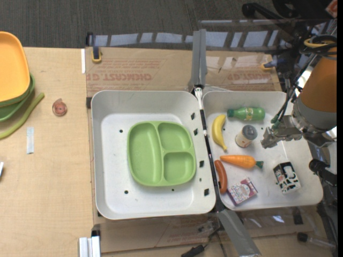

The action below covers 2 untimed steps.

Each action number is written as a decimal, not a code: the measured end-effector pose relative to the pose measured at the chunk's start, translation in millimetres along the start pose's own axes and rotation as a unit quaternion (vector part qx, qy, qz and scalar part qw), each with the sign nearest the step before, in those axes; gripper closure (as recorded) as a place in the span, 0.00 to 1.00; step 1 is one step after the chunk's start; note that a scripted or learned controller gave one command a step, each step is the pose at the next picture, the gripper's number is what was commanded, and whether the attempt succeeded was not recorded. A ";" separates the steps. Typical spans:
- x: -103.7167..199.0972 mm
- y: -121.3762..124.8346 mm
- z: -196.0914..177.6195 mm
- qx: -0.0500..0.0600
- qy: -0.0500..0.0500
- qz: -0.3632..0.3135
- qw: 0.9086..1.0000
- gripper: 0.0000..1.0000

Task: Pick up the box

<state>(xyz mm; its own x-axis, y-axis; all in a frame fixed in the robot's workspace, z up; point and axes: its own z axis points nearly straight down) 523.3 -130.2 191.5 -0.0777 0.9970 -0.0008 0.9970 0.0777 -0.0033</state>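
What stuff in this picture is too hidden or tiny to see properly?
- Gripper, camera view: its fingers are too small and dark to read.
- Box: label print is too small.
- Black-and-white carton: pattern is too small to read.
- Orange plate: cut off by the left edge.

One fixed camera up high here, looking down at a slant on the tabletop [48,197]; both white bins sit in frame, the left bin [102,159] near the middle, the right bin [308,194] running toward the right side; far enough off to catch the cardboard [139,71] behind the bins and dark floor [107,7] along the top; the arm [321,90] comes in from the right, over the right bin.
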 end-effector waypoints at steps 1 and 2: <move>-0.6 0.0 -8.1 0.001 -0.001 -0.001 1.000 1.00; 53.7 1.6 -169.0 -0.002 -0.001 -0.308 0.951 1.00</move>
<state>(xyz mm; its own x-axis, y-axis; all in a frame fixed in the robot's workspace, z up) 521.3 -76.3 360.5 -0.6476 0.7620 -0.0024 0.7620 0.6476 0.0001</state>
